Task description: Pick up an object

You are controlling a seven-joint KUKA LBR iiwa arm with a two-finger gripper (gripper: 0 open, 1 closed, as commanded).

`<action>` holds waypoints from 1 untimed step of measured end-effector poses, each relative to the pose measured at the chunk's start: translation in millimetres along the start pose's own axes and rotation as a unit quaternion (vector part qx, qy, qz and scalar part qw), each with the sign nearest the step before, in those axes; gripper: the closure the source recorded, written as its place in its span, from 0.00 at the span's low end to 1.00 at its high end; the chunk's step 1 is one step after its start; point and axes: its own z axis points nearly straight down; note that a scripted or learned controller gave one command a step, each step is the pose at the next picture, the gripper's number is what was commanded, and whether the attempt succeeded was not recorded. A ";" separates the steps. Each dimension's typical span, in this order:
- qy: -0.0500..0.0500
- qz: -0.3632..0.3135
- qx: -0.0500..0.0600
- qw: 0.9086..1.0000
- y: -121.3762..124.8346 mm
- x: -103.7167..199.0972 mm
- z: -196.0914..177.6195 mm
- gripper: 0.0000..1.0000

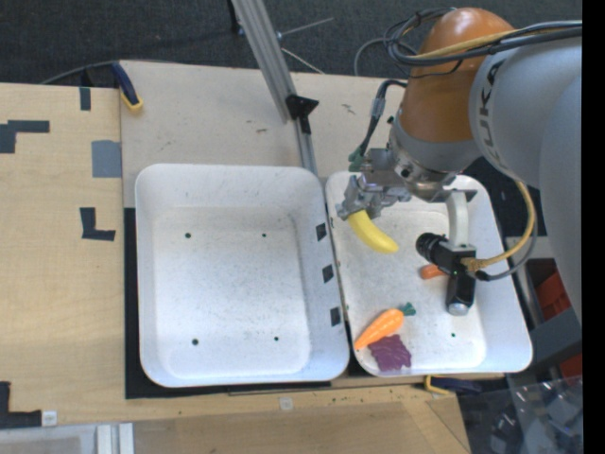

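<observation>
In the right bin [506, 348], the yellow banana [372, 235] is seen directly under the gripper [364, 200], its upper end caught between the narrowly set fingers. Its long axis is slanted down and to the right, toward the carrot [380, 327].

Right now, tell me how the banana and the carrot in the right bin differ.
The banana is yellow and curved; the carrot is orange, tapered, with a green top. The banana lies at the gripper, toward the bin's far side; the carrot lies apart near the front rim, beside a purple object. Both are toy foods in the right bin.
</observation>
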 end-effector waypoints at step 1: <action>0.000 0.000 0.000 1.000 18.8 49.9 0.2 1.00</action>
